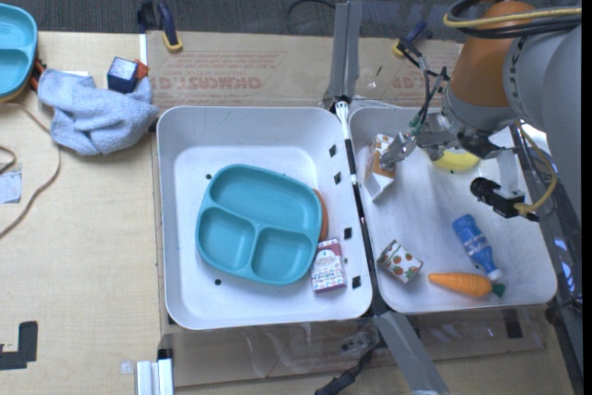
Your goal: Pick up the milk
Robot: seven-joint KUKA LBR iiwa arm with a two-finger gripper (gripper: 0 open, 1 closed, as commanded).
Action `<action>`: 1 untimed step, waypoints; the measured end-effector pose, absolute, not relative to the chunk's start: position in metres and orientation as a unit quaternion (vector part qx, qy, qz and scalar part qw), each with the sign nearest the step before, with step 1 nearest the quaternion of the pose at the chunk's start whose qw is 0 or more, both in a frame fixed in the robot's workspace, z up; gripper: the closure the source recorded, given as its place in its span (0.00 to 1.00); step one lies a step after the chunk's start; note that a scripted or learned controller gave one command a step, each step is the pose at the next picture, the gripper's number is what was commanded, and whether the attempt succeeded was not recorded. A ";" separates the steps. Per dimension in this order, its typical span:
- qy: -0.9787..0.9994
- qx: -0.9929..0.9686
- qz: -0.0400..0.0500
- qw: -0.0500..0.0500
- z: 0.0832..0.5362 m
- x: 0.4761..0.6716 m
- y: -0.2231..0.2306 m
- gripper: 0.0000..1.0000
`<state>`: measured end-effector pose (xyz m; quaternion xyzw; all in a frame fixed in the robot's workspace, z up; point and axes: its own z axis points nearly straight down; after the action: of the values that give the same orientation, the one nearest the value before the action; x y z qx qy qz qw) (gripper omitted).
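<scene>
Grey arm (518,60) reaching in over the right bin (527,291), blue plate (259,225) in the left bin (176,199), gripper (400,150) at the milk (382,154) by the divider, grip impossible to tell, carrot (462,284) near front.

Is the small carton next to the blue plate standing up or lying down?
Lying down. The carton shows its broad printed face to the overhead camera, flat on the left bin floor beside the plate.

The arm (546,60) is smooth grey with a rounded orange band (486,60). Yellow and black cables (518,14) loop over it, and a black fitting (490,192) hangs on thin wires.
</scene>
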<state>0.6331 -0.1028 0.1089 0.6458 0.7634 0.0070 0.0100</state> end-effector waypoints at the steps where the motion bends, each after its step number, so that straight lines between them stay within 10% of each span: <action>1: 0.786 0.618 0.006 0.012 0.109 0.636 -0.104 0.00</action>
<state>0.6359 -0.1037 0.1093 0.6178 0.7862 0.0063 0.0123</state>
